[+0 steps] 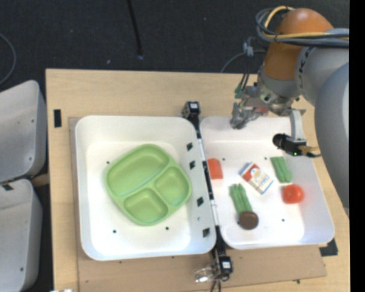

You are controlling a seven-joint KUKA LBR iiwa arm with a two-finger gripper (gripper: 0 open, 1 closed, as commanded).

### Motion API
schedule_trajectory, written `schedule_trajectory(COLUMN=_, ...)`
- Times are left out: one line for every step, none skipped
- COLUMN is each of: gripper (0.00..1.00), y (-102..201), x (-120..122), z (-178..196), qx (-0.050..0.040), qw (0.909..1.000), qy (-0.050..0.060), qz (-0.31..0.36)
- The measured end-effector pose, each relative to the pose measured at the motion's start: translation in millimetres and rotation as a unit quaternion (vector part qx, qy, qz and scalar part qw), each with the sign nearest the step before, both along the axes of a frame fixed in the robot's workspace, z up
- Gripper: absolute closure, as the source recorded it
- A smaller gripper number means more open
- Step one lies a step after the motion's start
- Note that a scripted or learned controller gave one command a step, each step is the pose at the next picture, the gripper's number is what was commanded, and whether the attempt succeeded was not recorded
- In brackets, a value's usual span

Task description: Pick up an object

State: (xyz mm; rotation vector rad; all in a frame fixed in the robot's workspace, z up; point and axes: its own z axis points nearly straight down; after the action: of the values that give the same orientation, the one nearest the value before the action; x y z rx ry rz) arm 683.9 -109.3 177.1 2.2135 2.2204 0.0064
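Gripper (240, 119) hangs over the far edge of the right bin (313, 227); from this angle I cannot tell its state, and no object shows in it. Below it lie 5 small things, all untouched: an orange block (215, 169), a small printed box (256, 177), a green piece (281, 168), a red ball (292, 193) and a green stick with brown end (242, 205). The left bin (91, 236) holds a green divided plate (148, 184). Picking seems not yet begun: choosing, descending, closing and lifting all remain.
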Motion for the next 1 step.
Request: schedule_trajectory(gripper=1.0, y=-5.1, x=-0.4, z=44.9, qx=0.0001, qw=1.0, qy=0.001, qz=-0.001)
